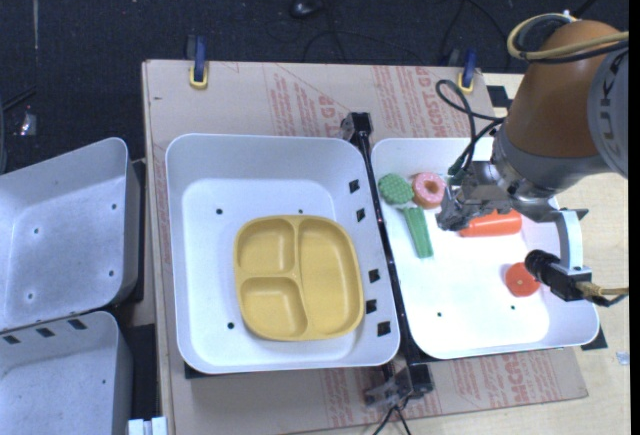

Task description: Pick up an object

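My gripper hangs over the upper middle of the right bin. An orange carrot lies right beside it, touching or partly under the gripper's lower edge. A pink frosted donut sits just left of the gripper. Left of that lies a green brush-like toy with a round head and a long handle. A small red tomato rests lower right in the same bin.
The left bin holds a yellow divided plate. A dark divider runs between the two bins. White panels stand off the bench at the far left.
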Robot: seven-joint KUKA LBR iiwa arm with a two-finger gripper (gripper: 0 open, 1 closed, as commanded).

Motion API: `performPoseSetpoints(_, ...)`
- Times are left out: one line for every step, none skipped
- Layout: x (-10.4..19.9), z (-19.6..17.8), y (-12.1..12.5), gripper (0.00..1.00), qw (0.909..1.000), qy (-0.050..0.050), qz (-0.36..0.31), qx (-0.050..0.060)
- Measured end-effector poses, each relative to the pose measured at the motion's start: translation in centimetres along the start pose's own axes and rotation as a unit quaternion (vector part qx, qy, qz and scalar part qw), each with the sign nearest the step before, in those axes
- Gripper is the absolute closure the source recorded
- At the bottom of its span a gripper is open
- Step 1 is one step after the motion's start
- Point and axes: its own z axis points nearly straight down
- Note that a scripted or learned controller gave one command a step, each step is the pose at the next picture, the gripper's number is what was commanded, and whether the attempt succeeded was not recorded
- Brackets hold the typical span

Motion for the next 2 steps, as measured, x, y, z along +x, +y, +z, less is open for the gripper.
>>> performPoseSetpoints(5.4, -0.8, 0.3, 1.0, 1.0, 0.0, 0.0, -0.001)
performPoseSetpoints(11.2, 0.7, 0.6, 1.0, 1.0, 0.0, 0.0, 0.001)
